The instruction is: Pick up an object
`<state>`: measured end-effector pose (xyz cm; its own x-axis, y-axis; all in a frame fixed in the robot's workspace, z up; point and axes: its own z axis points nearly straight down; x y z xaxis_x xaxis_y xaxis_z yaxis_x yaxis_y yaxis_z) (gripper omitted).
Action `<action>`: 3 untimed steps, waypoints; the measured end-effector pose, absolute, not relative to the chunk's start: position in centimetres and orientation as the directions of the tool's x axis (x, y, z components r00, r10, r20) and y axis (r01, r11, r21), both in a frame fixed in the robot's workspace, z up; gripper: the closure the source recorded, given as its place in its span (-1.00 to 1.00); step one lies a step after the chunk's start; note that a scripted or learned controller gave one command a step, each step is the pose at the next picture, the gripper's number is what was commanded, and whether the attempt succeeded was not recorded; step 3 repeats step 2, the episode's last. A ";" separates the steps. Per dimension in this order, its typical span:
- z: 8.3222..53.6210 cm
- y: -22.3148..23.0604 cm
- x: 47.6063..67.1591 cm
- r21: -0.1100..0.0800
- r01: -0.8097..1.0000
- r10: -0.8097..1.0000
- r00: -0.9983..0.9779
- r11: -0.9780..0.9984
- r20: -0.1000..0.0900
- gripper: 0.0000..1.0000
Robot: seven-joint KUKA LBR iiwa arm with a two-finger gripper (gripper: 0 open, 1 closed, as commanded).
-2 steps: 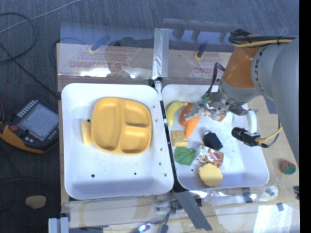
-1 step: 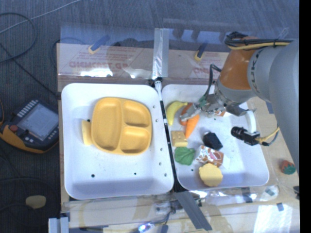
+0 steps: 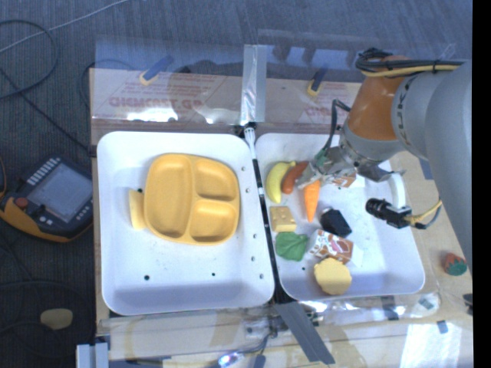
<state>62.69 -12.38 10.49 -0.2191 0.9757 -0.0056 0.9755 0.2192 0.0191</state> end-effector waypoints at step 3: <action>18.3 -6.4 66.5 -0.002 0.995 0.995 -0.099 0.099 -0.002 1.00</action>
